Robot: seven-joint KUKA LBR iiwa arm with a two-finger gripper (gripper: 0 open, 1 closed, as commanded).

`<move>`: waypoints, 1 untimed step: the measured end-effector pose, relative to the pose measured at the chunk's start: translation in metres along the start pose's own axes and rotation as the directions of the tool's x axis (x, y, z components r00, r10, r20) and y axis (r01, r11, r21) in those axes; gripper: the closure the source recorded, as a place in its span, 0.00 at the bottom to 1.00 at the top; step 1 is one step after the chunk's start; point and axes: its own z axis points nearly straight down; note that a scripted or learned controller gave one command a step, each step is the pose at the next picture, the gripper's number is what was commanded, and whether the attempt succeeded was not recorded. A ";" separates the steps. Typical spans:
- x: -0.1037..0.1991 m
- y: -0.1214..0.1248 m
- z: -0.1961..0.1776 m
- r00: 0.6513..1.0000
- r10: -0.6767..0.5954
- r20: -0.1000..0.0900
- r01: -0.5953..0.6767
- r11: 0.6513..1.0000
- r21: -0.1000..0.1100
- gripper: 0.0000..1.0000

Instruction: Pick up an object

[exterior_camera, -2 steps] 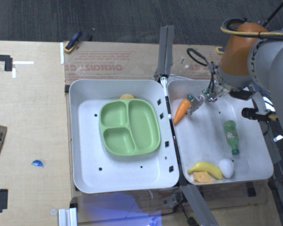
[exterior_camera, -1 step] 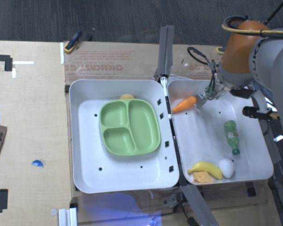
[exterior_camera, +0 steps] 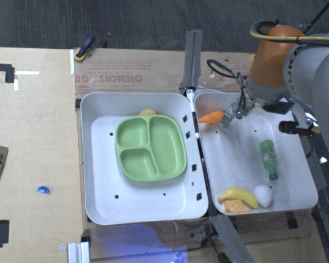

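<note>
Two shallow white bins [exterior_camera: 98,147] lay side by side, gripper [exterior_camera: 226,118] stood in right bin's far left corner, fingers clamped on small orange carrot-shaped toy [exterior_camera: 210,117], green three-compartment plate [exterior_camera: 151,147] in left bin.

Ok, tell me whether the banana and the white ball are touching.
Touching: the camera view shows the banana's right end meeting the white ball with no gap.

Upside-down red lettering on cardboard [exterior_camera: 118,70], seemingly "CHEMCAZ"

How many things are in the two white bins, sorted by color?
Green: 2, the divided plate and the bottle
Orange: 1, the carrot
Yellow: 2, the banana and the piece behind the plate
White: 1, the ball
Total: 6
</note>
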 end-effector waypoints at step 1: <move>0.066 0.040 -0.098 0.970 0.244 -0.005 -0.244 0.970 -0.002 1.00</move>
